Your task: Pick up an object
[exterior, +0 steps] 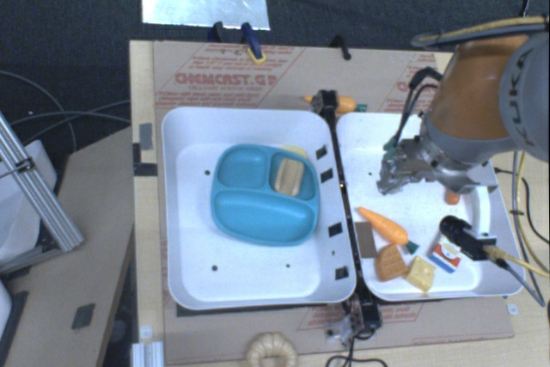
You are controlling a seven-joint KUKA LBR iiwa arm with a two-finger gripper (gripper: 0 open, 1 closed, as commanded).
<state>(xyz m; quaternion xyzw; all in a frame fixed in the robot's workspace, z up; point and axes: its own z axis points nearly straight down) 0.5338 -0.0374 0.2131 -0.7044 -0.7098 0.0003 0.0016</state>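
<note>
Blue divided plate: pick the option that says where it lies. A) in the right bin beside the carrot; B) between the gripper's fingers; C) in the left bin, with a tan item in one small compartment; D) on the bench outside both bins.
C: the blue divided plate lies in the left bin, with a tan item in its upper right compartment.

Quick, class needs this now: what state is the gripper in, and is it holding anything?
Gripper: over the right bin, above the carrot; open or shut cannot be told, and nothing is seen held.
</note>
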